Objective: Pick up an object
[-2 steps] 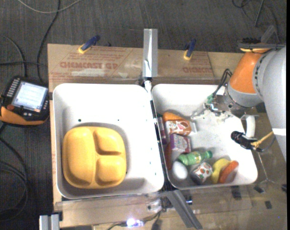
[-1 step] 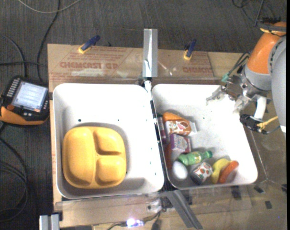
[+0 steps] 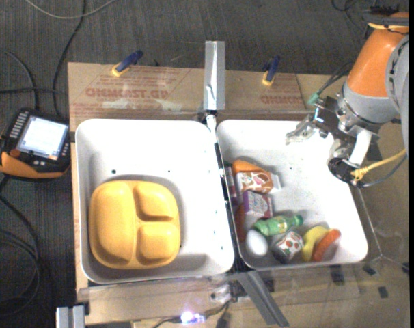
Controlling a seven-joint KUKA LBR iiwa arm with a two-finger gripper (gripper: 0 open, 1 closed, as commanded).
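Hovering over the right bin [image 3: 343,203], the end effector [image 3: 299,132] holds nothing; its fingers seem spread.

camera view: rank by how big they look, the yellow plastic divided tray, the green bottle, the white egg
1. Yellow plastic divided tray, by far the largest.
2. Green bottle.
3. White egg, smallest, though not much smaller than the bottle.

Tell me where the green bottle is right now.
The green bottle lies on its side in the right bin, toward its near edge, between the white egg and the yellow banana.
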